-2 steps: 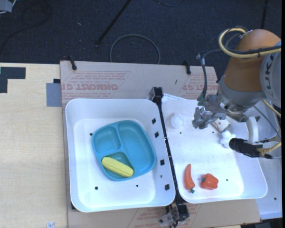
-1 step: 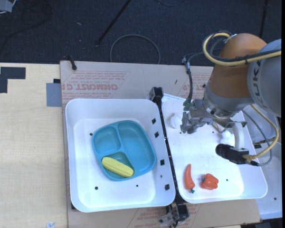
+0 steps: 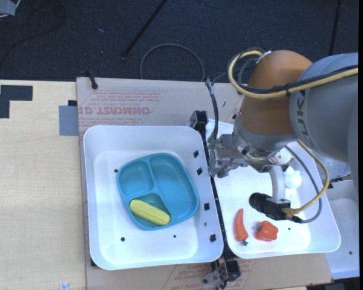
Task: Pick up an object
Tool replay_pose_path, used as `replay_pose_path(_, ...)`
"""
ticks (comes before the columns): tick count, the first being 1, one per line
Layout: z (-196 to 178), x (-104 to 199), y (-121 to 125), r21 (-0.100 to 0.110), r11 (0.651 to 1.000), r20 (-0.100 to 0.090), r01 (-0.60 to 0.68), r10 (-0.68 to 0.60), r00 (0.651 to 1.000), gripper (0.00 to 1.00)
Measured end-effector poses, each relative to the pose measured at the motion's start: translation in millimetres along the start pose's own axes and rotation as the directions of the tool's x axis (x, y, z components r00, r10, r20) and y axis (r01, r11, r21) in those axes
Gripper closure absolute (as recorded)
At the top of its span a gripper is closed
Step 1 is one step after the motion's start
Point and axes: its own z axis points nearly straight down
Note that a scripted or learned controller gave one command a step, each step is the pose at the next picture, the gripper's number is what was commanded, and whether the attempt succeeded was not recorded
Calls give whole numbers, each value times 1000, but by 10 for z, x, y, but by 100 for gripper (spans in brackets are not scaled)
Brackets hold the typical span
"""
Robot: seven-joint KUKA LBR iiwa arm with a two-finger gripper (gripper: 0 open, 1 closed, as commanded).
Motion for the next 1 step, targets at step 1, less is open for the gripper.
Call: replay_pose_path(1,-18,591,-33,-2,1000,0,1,-1,1000,100)
